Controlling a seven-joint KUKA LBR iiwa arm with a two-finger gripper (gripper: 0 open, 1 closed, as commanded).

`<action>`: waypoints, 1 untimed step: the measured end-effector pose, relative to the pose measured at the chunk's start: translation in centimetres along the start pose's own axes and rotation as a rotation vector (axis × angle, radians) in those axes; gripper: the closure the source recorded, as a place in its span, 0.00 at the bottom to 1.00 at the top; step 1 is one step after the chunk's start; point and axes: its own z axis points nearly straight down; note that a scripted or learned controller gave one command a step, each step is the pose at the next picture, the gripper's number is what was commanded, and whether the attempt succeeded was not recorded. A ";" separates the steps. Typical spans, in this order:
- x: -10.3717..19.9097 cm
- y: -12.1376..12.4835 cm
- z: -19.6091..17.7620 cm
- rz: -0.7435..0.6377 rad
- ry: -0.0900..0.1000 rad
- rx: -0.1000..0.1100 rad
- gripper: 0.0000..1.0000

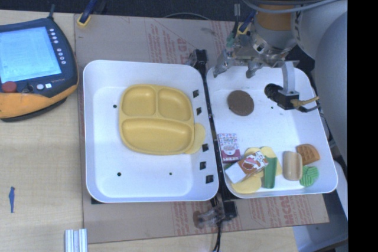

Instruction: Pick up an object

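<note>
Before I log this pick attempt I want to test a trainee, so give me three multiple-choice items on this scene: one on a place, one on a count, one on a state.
1. Where does the yellow tray lie?
A. In the left bin
B. In the right bin
C. On the bare bench

2. How many compartments does the tray have?
A. Two
B. Three
C. Five

3. How does the brown round patty lie?
A. Between the gripper's fingers
B. Stacked on the tray
C. Flat on the right bin's floor, apart from the gripper

Answers: 1 A, it fills the left bin. 2 B, two small above one wide. 3 C, it rests in the right bin below the gripper.
</note>
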 end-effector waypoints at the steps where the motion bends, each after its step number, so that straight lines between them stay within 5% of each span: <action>1: -5.3 -10.7 0.3 0.005 0.000 0.011 0.00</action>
